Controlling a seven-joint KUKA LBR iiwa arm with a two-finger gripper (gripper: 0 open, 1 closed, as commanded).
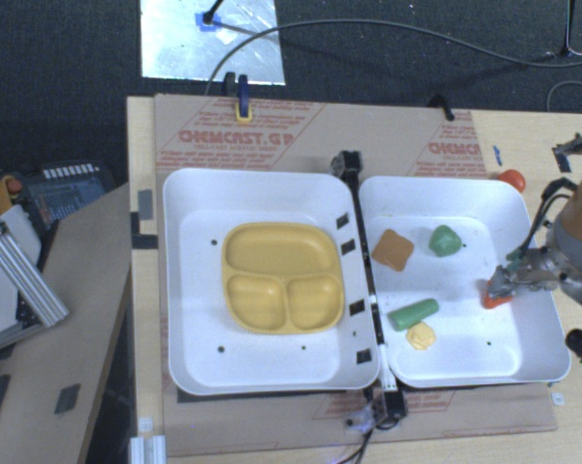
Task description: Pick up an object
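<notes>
Right bin (538, 356): it holds all the loose pieces, so it is the place to pick from; it sits edge to edge with the left bin (189, 288) on the table (141, 143).
Left bin: it carries a yellow divided plate (279, 276), lying flat near its middle, which looks like the place where picked things would go.
Claw (502, 288): it is low at the right side of the right bin, reaching in from the right; whether its fingers are apart or together cannot be told from this slant.
Red piece (497, 301): a small red-orange thing lies right under the claw tip, touching or nearly so; it seems to be the target, but it is not clear that it sits between the fingers, so no hold is claimed.
Red piece, direction: too small and too covered to give a long axis.
Green stick (413, 312): it lies flat in the lower middle of the right bin, its long axis running from lower left to upper right, the right end a little higher in the view.
Yellow lump (421, 336): just below the green stick, roundish, no clear axis.
Brown square (393, 250): flat near the bin's left wall, turned like a diamond.
Green ball (446, 241): just beside the brown square, to its right, no clear axis.
Judgement: the claw is well apart from the stick, so the red piece is the likely pick.
</notes>
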